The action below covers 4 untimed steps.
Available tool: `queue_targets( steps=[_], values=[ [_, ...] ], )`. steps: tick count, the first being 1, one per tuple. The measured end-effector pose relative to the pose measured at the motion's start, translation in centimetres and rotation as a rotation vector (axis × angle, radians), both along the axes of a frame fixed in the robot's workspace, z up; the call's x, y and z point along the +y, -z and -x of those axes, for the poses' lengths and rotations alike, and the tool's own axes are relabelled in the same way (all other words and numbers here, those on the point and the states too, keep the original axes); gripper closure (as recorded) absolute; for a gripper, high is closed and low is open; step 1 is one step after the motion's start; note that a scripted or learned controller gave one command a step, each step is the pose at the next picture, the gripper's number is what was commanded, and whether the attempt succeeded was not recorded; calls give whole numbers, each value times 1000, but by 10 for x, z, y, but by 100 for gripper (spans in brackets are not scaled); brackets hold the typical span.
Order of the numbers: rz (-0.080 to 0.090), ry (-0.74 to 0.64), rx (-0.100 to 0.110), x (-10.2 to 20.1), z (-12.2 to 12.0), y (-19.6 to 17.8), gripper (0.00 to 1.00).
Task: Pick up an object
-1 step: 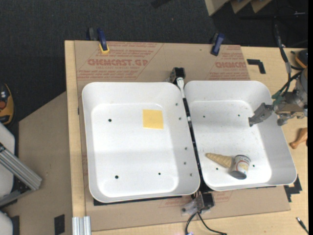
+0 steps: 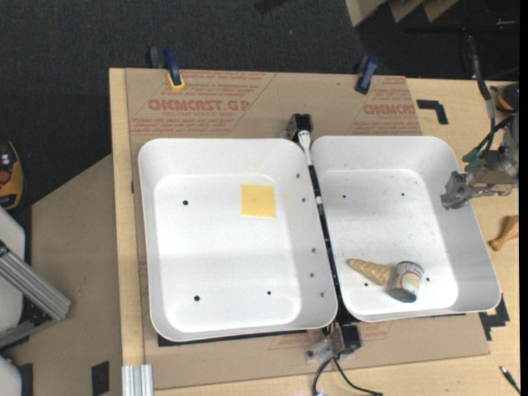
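Fixed above the bench, looking down at a slant, far enough to take in both white bins (image 2: 157, 221) side by side, cardboard sheet (image 2: 247, 97) beneath them, dark floor (image 2: 82, 23) past the far edge

Left bin (image 2: 157, 246): floor open throughout, save one flat yellow square (image 2: 257, 200) lying toward the far side. Right bin (image 2: 445, 159): far half open; near the front wall an ice-cream cone (image 2: 367, 269) lies touching a tipped can (image 2: 407, 280), crowding that corner. The gripper (image 2: 459, 190) hangs over the right bin's right rim. A raised seam (image 2: 320, 221) divides the bins.
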State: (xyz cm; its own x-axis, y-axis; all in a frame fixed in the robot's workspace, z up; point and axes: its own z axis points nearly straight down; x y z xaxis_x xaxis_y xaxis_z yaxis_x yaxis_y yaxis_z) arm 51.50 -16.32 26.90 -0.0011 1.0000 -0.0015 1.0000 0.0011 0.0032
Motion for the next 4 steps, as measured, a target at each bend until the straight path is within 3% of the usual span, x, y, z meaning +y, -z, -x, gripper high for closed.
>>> queue_targets(
  steps=[1, 2, 3, 4],
  values=[
    [2, -4, -18, 34, 33, -186, 100],
    [-5, 0, 19, 58, 37, -30, 100],
    [0, -6, -18, 98, 34, -190, 100],
    [-3, -9, 12, 204, 36, -91, 100]
  ],
)
